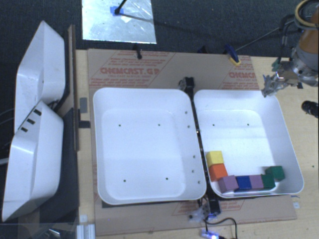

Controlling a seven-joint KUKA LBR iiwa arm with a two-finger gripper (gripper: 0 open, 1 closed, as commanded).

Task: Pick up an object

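Blocks (244, 177) are lying crowded in the right bin's (281, 128) near corner. The jaws (271, 85) (aperture indistinct) are hovering beyond its far corner; the isolated yellow block (215, 158) is being favoured.

1. A robotics lab: a grey robot arm (305, 59) with loose cables reaches over the worktop (149, 63).
2. Two shallow white bins (144, 143) sit side by side on protective sheeting.
3. Spare white bins (37, 128) are stacked alongside on dark carpet (30, 4).

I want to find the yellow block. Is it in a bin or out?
In. The yellow block sits inside the right bin, touching the orange block.
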